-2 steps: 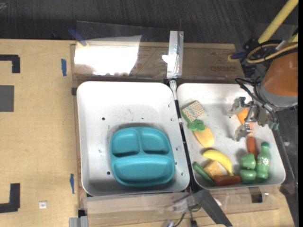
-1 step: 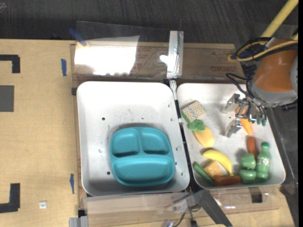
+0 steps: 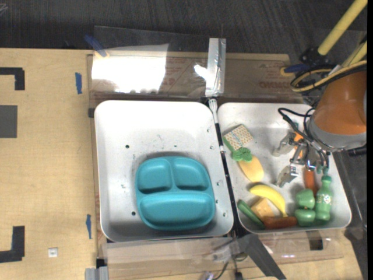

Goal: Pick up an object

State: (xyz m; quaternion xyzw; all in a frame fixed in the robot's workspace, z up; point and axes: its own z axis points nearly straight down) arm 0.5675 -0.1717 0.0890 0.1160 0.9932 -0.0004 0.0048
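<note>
Finds the gripper [image 3: 287, 161] low in the right bin [image 3: 265, 116], fingers [image 3: 284, 146] spread one far and one near, pinching nothing (only bare white floor seen in the gap). Holds no thing yet, then, so the pick is judged not begun.

Places the closest candidate just left of that gap: a carrot [image 3: 252, 169], yellow-orange with a green top, lying flat and apart from the fingers. Runs its long axis from far-left at the leaves to near-right at the tip, so roughly along the line on which the fingers open; probably calls for a turn of the wrist to close across the narrow width, not end to end.

Puts a banana [image 3: 270, 196] a little nearer and to the left, curved, its right end close under the near finger. Crowds it against an orange block [image 3: 265, 207] and a brown stick [image 3: 281, 221], which makes a clean pinch there look harder.

Sets a red piece [image 3: 309, 181], a green bottle [image 3: 324, 195] and green lumps [image 3: 305, 201] to the right, under the wrist (poorly seen). Leaves a teal tray [image 3: 173, 192] in the left bin [image 3: 111, 156], well apart.
</note>
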